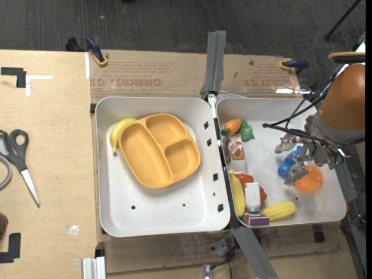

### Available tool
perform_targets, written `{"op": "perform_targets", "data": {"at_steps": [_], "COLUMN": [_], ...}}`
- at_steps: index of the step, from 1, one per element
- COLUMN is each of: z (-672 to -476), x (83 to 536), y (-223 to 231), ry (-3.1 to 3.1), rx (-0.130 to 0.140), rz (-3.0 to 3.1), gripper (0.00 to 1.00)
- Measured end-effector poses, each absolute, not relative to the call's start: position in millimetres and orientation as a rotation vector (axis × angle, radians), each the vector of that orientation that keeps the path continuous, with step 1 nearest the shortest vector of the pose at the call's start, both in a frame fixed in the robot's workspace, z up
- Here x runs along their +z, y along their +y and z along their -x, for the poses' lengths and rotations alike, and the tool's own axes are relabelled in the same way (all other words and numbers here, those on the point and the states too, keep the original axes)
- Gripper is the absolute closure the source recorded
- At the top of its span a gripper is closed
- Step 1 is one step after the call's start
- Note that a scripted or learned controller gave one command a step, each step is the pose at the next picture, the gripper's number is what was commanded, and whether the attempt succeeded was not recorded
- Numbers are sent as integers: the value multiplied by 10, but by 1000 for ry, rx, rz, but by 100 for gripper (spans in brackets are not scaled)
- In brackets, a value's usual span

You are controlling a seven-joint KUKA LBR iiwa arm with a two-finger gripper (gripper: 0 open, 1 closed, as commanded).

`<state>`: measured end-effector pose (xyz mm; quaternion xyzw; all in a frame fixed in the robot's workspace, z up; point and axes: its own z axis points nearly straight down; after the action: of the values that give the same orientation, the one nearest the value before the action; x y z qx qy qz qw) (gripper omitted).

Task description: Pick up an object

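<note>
The arm (343, 106) reaches in from the right and hangs low over the right bin (328, 214), with the gripper (297, 166) down among the toys at that bin's right side. Right beneath it sit a blue piece (286, 167) and an orange ball (308, 180), touching or nearly touching each other. This looks like the closing-in step of a pick, with 1 of those 2 the likely target. How far the gripper is spread, and whether it has hold of anything, cannot be told: the metal parts blur into the blue piece.

The next move calls for a clean close on 1 item and a straight lift, without nudging its neighbour.

Along the bin's left side lie a carrot (233, 125), a green bit (247, 133), a small carton (235, 148), a banana (238, 194) and a white bottle (252, 195); corn (279, 210) rests near the front wall. The left bin (151, 222) holds a yellow tray (160, 150) with a second banana (120, 131) partly tucked behind it. The orange wrist band cuts off at the frame's right, and cables cross above the gripper.
</note>
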<state>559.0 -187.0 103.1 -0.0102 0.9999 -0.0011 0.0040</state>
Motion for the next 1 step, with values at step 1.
{"op": "perform_targets", "data": {"at_steps": [1], "z": [-5327], "x": [933], "y": [-2071], "ry": [3136], "rx": [-2], "rz": [101], "gripper": [0]}}
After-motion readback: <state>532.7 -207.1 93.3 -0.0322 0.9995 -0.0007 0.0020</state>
